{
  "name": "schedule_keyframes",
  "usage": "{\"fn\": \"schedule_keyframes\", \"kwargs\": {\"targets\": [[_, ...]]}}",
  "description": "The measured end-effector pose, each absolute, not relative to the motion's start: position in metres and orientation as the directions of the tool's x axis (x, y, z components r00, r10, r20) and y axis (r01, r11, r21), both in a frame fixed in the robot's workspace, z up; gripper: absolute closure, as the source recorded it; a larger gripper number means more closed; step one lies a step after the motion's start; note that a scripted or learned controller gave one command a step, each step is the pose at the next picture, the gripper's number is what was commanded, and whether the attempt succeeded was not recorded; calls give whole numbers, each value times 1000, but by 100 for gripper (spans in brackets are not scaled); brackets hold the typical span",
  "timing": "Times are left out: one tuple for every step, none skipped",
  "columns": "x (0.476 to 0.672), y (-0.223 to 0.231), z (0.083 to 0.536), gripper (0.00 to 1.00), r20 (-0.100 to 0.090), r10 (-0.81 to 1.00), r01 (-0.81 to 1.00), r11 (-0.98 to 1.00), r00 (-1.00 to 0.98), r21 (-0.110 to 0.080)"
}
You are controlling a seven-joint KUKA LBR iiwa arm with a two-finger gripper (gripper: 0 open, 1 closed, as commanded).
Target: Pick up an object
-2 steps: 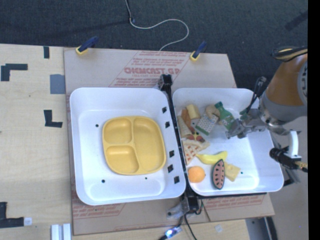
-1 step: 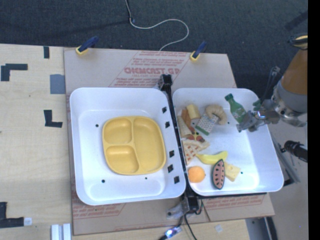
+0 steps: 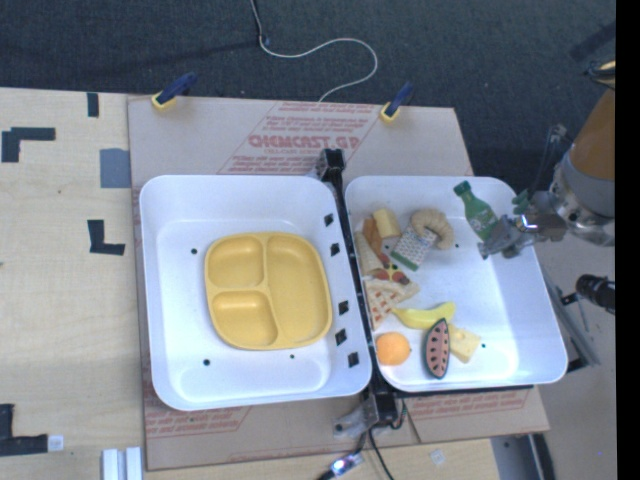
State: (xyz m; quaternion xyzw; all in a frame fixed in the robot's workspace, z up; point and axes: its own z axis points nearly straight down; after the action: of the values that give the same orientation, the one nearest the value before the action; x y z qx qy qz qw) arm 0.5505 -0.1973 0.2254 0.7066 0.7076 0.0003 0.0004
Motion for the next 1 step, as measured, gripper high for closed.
{"fn": "schedule_keyframes", "kwargs": {"targets": [[584,-156,214,100,1,1000,1000,6,-6,-1]]}}
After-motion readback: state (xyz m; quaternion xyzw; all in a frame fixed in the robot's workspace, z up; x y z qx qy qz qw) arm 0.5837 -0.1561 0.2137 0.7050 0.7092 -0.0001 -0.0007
